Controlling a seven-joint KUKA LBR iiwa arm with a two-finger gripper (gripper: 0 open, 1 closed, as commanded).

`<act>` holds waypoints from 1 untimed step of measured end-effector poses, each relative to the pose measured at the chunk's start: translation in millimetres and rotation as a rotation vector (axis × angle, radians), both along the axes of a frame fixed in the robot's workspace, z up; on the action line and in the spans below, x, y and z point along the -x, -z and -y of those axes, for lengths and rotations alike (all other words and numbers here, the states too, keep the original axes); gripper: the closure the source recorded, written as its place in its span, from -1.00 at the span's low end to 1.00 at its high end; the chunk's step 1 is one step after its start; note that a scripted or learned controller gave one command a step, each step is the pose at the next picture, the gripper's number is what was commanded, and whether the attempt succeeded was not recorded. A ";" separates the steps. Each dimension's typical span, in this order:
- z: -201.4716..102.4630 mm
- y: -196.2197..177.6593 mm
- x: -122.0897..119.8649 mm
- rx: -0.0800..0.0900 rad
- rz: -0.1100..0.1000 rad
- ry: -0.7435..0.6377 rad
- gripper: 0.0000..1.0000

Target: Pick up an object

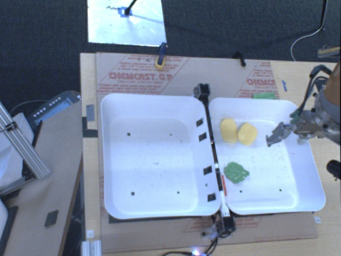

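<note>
Camera view, looking down at a slant: two shallow white bins side by side on the bench, left bin [154, 159] in the middle of the frame, right bin [277, 191] toward the right. In the right bin, two yellow objects [237, 132] touching each other near its upper left, and a green object [235, 172] below them, apart from both. At the right edge of the frame, the arm [326, 103] reaching in over the right bin. Gripper [276, 135] just to the right of the yellow objects, apart from them, nothing seen between its fingers; wide or narrow cannot be told.
</note>
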State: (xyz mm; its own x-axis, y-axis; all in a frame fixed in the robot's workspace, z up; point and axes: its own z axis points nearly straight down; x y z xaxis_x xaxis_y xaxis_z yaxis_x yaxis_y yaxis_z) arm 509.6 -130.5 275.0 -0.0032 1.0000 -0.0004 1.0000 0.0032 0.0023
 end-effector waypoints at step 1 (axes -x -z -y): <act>34.3 151.8 5.6 -0.002 -0.012 0.005 -1.00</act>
State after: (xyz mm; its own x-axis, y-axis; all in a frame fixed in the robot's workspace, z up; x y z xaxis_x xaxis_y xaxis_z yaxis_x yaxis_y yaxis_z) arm 504.0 -164.8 123.2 0.0019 1.0000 0.0014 0.9999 -0.0019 -0.0100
